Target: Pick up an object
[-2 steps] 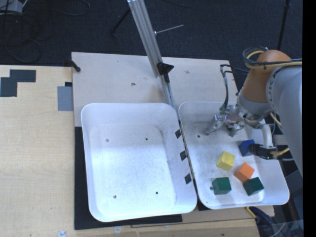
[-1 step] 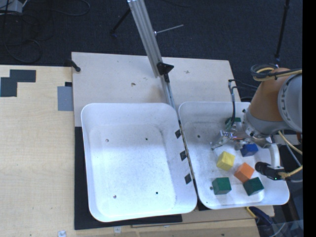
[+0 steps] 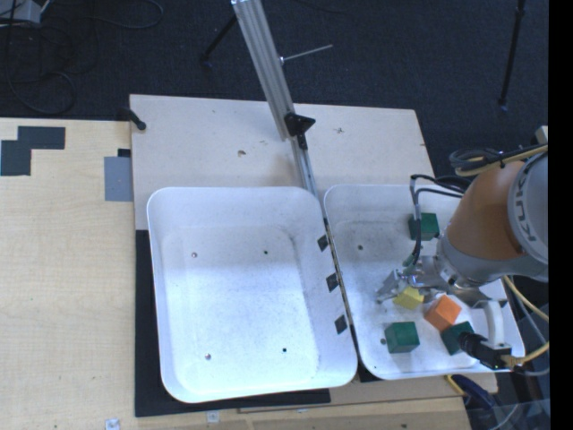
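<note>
Camera view: claw low in right white bin, right by small yellow block. Can't tell grip state. Nothing lifted yet, so pick still pending imo.

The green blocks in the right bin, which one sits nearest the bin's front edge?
The green block lying left of the orange block; the others, one at the back and one further right, lie farther from it.

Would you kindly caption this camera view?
Arm's gripper low in right bin beside yellow block, orange block, green blocks.
</note>
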You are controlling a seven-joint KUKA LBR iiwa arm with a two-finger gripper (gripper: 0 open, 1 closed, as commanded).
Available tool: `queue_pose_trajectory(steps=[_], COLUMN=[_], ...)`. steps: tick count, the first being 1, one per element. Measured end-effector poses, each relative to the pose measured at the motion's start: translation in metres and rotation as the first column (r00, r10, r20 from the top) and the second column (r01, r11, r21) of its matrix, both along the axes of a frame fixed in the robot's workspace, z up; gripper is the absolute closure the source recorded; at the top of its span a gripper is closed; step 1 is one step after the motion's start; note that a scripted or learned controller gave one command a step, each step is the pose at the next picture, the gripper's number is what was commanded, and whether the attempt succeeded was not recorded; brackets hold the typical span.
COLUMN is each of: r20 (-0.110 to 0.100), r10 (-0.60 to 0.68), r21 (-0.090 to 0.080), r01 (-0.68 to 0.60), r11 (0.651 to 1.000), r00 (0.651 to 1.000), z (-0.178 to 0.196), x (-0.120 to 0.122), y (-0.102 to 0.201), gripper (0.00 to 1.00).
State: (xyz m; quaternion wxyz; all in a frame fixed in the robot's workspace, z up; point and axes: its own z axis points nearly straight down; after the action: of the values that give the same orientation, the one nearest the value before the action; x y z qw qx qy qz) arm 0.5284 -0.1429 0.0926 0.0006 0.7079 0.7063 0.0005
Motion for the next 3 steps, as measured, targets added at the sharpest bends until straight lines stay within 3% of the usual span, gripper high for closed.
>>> queue_pose_trajectory(steps=[1, 2, 3], r20=[-0.004, 0.000, -0.008], r10=[-0.003, 0.005, -0.001], r21=[0.002, 0.001, 0.001], r01=[0.003, -0.005, 0.001], r11=[1.000, 1.000, 1.000], r00=[1.000, 1.000, 1.000], z=[0.010, 0.054, 0.027], x=[0.000, 0.016, -0.006], y=[-0.001, 0.021, -0.010], gripper=[1.00, 1.00, 1.00])
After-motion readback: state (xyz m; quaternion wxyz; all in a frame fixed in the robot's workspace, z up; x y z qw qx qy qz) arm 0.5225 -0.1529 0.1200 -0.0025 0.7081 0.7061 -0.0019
